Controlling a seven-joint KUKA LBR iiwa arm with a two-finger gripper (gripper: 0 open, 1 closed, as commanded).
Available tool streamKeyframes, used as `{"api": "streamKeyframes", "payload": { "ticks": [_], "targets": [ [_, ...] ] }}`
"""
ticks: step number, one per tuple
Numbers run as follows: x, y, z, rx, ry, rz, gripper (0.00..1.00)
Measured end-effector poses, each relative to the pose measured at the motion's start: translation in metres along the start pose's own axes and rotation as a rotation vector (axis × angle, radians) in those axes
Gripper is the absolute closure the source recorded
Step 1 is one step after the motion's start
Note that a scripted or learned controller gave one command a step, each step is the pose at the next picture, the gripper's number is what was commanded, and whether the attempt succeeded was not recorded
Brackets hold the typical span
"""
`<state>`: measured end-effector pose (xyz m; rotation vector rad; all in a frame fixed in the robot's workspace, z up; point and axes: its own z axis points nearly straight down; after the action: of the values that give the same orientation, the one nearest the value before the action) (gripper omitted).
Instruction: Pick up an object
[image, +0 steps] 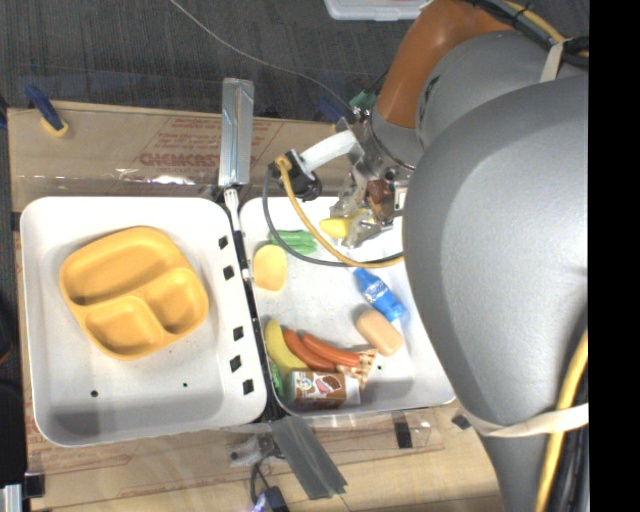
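- Objects for picking lie in the right bin (428, 385), whose right side is hidden behind the grey arm (510, 240); the arm covers much of the frame's right half and is cut off at the frame's edges.
- Yellow divided tray (133, 290) sits alone in the left bin (45, 330), fully in view.
- Along the right bin's near wall, a banana (275, 345) and two orange-red sausages (325, 351) lie side by side, touching, with a brown labelled can (322, 388) just in front, on its side.
- Tan bread-roll shape (379, 332) rests beside a small blue bottle (380, 294), near the arm's edge.
- Pale yellow round item (269, 266) sits by the divider, a green item (297, 241) just behind it.
- Gripper (362, 212) hangs low over the bin's far end, beside a small yellow piece (333, 229); its fingertips are lost in clutter, so whether they are apart, together or gripping cannot be told.
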<state>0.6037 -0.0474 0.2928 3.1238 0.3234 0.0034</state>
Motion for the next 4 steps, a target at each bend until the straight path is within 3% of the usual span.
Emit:
{"api": "streamKeyframes", "payload": {
  "ticks": [1, 2, 3, 4],
  "targets": [
    [-0.024, -0.043, -0.069, -0.001, 0.004, -0.003, 1.00],
    [-0.118, -0.004, -0.064, 0.002, -0.003, 0.002, 1.00],
    [-0.132, 0.056, -0.079, 0.001, -0.004, -0.024, 1.00],
    [-0.135, 0.138, -0.072, 0.001, -0.005, 0.003, 1.00]
  ]
}}
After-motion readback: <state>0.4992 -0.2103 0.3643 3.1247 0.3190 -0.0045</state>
